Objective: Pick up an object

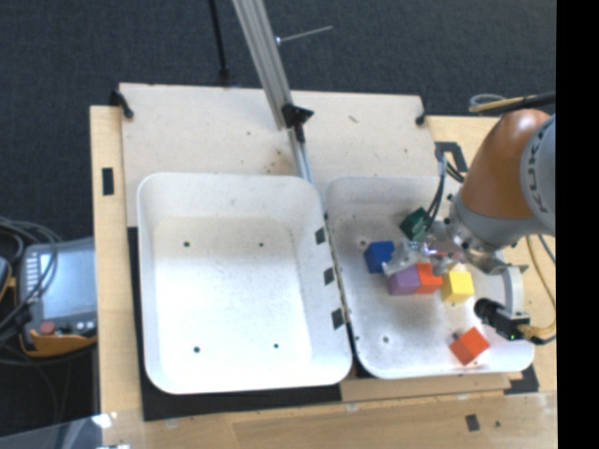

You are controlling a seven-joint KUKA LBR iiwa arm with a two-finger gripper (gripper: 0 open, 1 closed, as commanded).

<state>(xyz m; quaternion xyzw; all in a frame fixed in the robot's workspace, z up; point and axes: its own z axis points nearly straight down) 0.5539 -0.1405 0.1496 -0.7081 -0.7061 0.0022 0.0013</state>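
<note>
Several blocks cluster mid right bin (374, 204); the gripper (421, 251) hangs just above the purple block (403, 281), blue block (379, 255) toward the bin's left edge. Grip state: cannot tell.

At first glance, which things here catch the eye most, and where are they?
The cluster of coloured blocks in the right bin stands out: a blue block, a purple block, a yellow block and an orange block nearer the front edge. The grey and orange arm reaches over them from the right, its hand low among the blocks.
</note>
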